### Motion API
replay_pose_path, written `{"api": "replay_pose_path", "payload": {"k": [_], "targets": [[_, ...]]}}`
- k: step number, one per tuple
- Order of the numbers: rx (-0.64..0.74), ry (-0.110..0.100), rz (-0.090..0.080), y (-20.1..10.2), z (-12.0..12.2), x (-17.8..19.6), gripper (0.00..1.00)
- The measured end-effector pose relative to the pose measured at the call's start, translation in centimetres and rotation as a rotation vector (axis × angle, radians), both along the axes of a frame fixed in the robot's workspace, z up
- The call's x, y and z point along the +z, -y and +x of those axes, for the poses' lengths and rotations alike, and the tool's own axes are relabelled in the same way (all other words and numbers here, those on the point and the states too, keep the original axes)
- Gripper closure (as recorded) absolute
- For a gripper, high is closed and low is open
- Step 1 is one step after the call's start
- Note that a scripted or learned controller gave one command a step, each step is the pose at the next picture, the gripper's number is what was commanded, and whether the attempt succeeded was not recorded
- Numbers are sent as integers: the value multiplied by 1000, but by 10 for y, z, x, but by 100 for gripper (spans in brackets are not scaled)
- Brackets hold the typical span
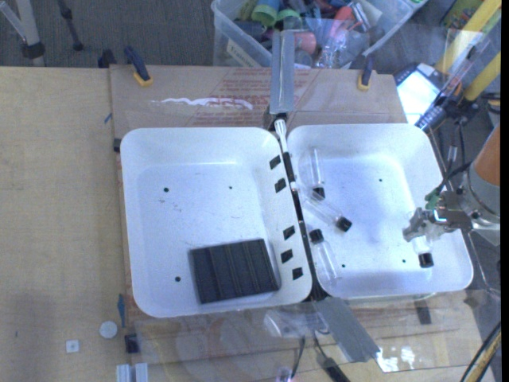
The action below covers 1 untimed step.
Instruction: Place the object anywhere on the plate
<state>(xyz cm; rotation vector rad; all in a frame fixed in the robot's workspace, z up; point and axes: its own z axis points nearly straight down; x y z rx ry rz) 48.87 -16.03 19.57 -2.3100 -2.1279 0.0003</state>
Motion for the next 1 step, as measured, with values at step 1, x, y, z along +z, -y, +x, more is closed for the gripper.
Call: {"api": "replay_pose_path", "payload": {"k": [1], "targets": [[-710,-8,0,-61,3,-52,100]]}}
